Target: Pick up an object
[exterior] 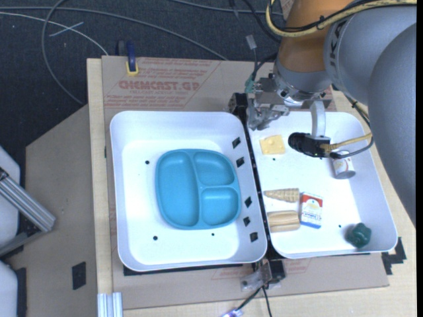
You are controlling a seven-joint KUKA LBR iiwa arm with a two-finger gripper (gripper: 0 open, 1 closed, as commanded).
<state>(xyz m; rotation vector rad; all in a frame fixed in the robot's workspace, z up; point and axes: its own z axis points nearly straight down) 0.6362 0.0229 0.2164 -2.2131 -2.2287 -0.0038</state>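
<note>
Blue divided plate (197, 188) sits in left bin (125, 177), well left of and below the fingers (264, 114). Fingers hang at right bin's (377, 197) top-left corner by the divider; spread or pressed, can't tell. Yellow cheese slice (272, 144) just below them. Further below: cone (282, 195), wooden block (283, 221), small box (311, 211). Green object (359, 235) far lower right.

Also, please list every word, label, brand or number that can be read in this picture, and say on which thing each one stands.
"CHEMCAST GP": red print, the last letters uncertain, on the brown board under the bins.
Smaller red lines around that word on the board: too blurred to read.
Small red, white and blue box in the right bin: printing too small to read.
</note>
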